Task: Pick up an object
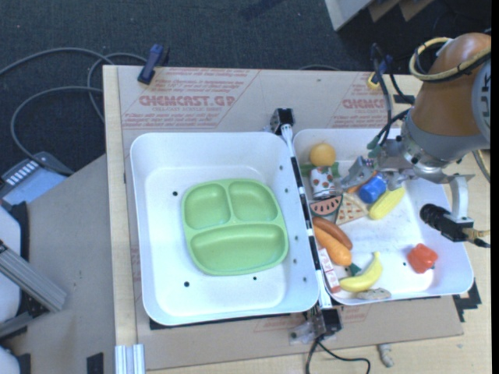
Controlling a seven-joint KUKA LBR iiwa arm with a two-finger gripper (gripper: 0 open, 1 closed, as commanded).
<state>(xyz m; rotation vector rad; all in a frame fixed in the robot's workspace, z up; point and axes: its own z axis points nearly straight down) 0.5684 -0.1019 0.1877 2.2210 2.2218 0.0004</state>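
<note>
My gripper [365,171] hangs low over the upper middle of the right bin [460,275], reaching in from the right under the grey and orange arm. Directly below and touching its tip area lies a small blue block [373,188], with a yellow piece [387,202] beside it. I cannot make out whether the blue block is gripped. Nearby in the same bin lie an orange ball [322,154], a small printed can [320,179], a watermelon slice [326,206], a waffle piece [353,209], a carrot [333,238], a banana [364,274] and a red piece [422,257].
The left bin [156,209] holds a green divided plate [234,226]. A black clamp [282,119] sits at the top of the divider between the bins. A black part [443,220] juts over the right bin's right side. Cables lie on the floor to the left.
</note>
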